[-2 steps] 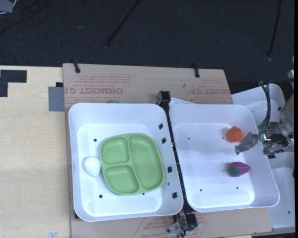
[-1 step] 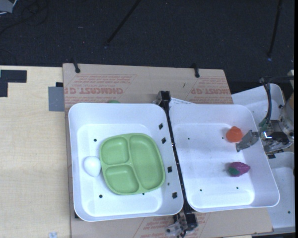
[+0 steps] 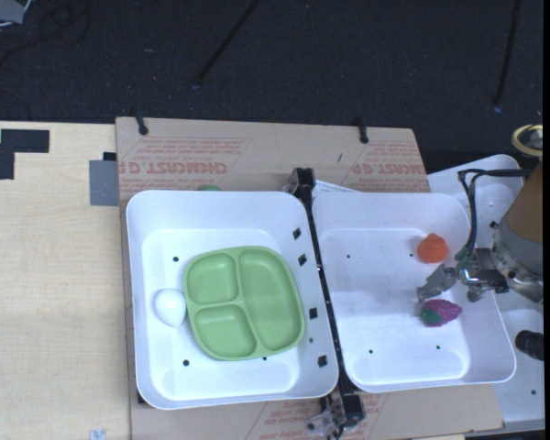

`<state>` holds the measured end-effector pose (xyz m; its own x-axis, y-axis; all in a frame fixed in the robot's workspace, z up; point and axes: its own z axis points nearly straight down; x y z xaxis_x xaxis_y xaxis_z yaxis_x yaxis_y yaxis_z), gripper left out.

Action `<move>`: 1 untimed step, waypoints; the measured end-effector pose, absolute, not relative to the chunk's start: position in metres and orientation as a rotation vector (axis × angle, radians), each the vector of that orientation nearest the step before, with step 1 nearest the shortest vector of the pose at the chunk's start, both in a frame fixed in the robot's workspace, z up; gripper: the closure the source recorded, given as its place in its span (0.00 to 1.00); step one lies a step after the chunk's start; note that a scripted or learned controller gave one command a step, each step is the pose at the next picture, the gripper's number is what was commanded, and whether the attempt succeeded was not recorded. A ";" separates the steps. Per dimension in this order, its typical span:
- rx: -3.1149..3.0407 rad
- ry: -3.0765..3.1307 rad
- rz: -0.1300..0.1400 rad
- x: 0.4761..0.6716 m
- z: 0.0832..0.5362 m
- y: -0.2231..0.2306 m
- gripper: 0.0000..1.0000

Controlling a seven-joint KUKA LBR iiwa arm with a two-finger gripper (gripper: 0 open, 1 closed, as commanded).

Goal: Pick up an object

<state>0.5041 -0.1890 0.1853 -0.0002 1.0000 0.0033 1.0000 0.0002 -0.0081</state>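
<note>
— Where the bench edge comes closest to the camera, what lies in the bins?

— In the left bin (image 3: 147,246) a green divided plate (image 3: 244,302) with three compartments rests on the floor, and a white egg-shaped object (image 3: 170,306) sits just beside its left edge, touching or nearly so. In the right bin (image 3: 385,214), toward the near right part, lies a small purple object (image 3: 441,313).

— And the gripper?

— The gripper (image 3: 437,287) comes in from the right and hangs just above the purple object, its metal fingers pointing left. How they stand cannot be told from this angle, and nothing is seen between them.

— Anything farther back?

— An orange object (image 3: 432,248) sits a little beyond the gripper, in the same bin. Behind both bins a cardboard sheet (image 3: 257,159) with red print lies flat, and beyond it is dark floor with cables.
</note>
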 end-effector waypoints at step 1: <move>-2.218 -2.217 0.003 0.501 0.136 -0.197 0.00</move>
<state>0.5007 -0.1972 0.1361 0.0002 1.0000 0.0025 1.0000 -0.0002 -0.0057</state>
